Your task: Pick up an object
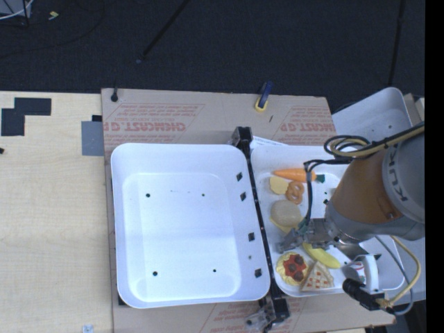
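Low in lower-right white plastic bin (263, 186), two-finger gripper (300, 237) beside pale round bun (285, 214); jaw state untellable, nothing visibly lifted, pick outstanding.

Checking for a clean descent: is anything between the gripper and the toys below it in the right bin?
Nothing visible. The gripper hangs directly over the toys, beside the banana and above the pizza; the right bin is crowded.

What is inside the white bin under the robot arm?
The right bin holds toy food: a carrot, a pretzel, a pale round piece, a banana, a pizza and a waffle slice. The arm covers the bin's right part.
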Robot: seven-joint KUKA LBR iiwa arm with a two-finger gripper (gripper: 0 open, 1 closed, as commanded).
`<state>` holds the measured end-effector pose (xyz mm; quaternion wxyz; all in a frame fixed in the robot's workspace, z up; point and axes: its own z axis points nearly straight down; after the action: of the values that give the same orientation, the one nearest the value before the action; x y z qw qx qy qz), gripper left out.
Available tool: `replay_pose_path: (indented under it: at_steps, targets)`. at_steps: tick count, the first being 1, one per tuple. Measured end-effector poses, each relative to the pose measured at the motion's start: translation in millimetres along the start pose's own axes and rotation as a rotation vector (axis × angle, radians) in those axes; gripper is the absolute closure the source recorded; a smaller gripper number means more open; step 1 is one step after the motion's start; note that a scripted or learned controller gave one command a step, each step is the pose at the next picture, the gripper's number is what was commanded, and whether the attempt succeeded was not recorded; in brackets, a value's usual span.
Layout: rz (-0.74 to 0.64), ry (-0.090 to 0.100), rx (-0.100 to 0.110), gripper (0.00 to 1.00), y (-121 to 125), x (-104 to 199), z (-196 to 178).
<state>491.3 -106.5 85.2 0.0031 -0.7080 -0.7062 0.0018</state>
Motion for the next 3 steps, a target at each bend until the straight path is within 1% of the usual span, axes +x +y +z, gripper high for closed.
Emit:
replay_pose_path:
  at_steps: [1,2,3]
  targets:
    - [0.004,-0.001,-0.003,1.0,2.9,-1.5,-12.4]
    - [-0.004,-0.001,-0.007,1.0,13.8,12.1,-67.8]
    - [-0.01,0.0,-0.01,1.0,70.8,82.9,-104.4]
